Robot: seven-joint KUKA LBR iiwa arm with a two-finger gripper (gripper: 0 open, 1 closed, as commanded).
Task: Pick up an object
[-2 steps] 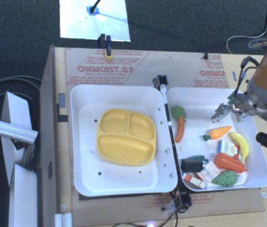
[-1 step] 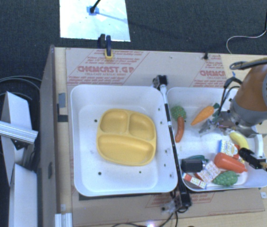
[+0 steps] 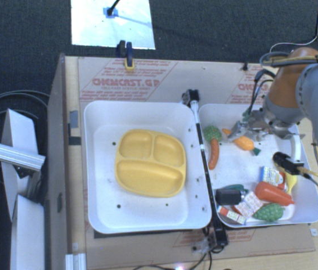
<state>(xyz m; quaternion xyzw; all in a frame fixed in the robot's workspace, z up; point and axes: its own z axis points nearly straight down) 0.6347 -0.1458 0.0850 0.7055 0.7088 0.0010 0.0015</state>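
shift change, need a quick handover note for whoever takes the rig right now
Pincer: low in the right bin, at its upper part, right by a small orange toy. Whether it is open or shut cannot be told, and no object is seen held in it.

Right bin: green broccoli-like piece, red-orange sausage-like piece by the divider, black object, a red-orange carrot-like piece and a green bumpy piece at the near side.

Left bin: a yellow divided tray.

Done: no pick confirmed. Left: grasp and lift an object, probably the orange toy.
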